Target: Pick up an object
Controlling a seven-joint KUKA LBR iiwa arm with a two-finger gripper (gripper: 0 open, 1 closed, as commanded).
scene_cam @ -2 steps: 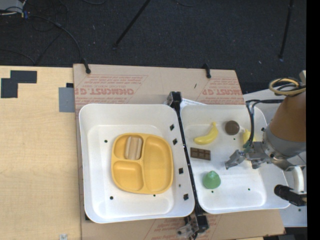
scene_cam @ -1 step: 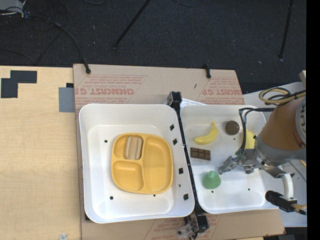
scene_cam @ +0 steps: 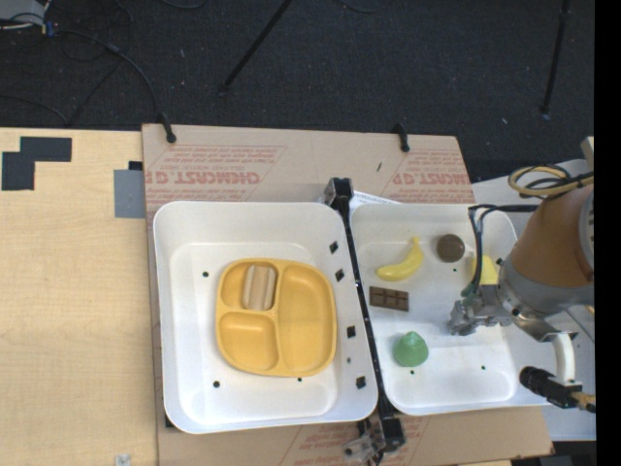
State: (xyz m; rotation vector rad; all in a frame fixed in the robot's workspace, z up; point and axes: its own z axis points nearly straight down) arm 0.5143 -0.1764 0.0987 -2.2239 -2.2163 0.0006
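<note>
Camera view: claw (scene_cam: 466,316) low in right bin (scene_cam: 427,396), fingers too blurred to tell spread or pinched. Nearest obj is green pear-ish toy (scene_cam: 410,349), just left & nearer; prob light, hard plastic, slick, so grip across its wide middle. Brown bar (scene_cam: 390,299), banana (scene_cam: 403,261), brown ball (scene_cam: 449,249) sit farther, none blocking. Yellow tray (scene_cam: 296,333) in left bin.

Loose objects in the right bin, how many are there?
4 visible: a banana and a brown ball at the back, a brown block mid-left, a green pear-shaped piece in front. The arm may hide more.
</note>
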